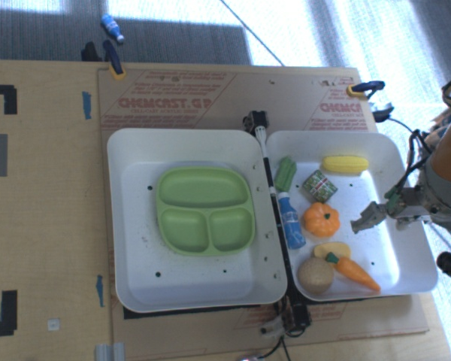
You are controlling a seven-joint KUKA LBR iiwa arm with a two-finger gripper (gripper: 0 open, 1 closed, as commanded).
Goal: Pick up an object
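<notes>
My gripper (359, 223): it is at the right of the frame, over the right bin (413, 273), with the tips pointing left toward the pumpkin.
My fingers: they look parted and nothing is between them; I am grasping nothing.
Pumpkin (321, 219): small and orange, in the middle of the right bin, just left of my tips but apart from them.
Carrot (351, 270): lies at the lower part of the right bin, below my gripper, its green end touching a yellow piece (332, 250).
Round beige object (315, 274): lower left corner of the right bin, beside the carrot.
Other objects: a yellow corn (344, 164) at the top of the bin, a green patterned cube (319, 186) under it, a green vegetable (286, 173) and a blue bottle (290, 221) along the left wall.
Left bin (128, 201): it carries a green divided plate (205, 209).
Done: I judge only the approach; I am low and near the objects.
Left: closing on one object and lifting it; the pumpkin seems the nearest choice.
</notes>
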